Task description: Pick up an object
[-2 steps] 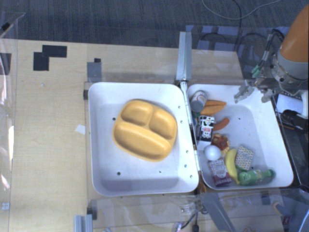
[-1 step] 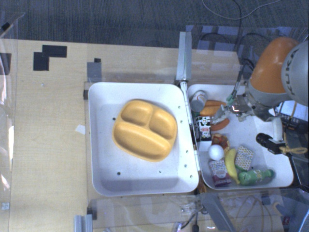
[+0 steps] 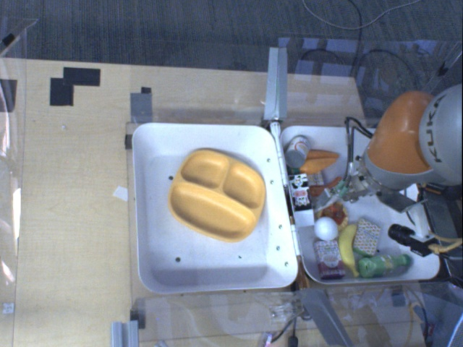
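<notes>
Left bin (image 3: 145, 266): yellow divided plate (image 3: 217, 194) lying alone. Right bin (image 3: 427, 270): white ball (image 3: 325, 228), banana (image 3: 349, 248), green bottle (image 3: 380, 266) crowding together. Gripper (image 3: 346, 190) hovering among them, grip state unclear. Risk: tight clutter is inviting a glancing, empty grab.

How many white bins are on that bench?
2: the left bin holds a yellow divided plate; the right bin holds small items, partly hidden under the arm.
</notes>
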Controlling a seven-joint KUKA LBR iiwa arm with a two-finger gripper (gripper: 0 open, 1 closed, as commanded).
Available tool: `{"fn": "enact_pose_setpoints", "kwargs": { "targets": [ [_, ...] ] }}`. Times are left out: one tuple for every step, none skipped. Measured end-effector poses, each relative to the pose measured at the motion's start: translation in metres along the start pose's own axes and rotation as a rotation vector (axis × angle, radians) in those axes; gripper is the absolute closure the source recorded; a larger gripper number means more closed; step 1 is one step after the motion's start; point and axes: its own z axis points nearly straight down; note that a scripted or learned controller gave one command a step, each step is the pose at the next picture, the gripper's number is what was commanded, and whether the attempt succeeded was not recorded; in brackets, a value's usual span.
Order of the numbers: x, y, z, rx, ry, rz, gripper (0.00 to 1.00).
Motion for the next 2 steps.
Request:
{"fn": "enact_pose_setpoints", "kwargs": {
  "targets": [
    [0.000,-0.016,-0.012,0.013,0.008,0.053,0.00],
    [-0.001,-0.013,-0.025,0.005,0.004,0.052,1.00]
  ]
}}
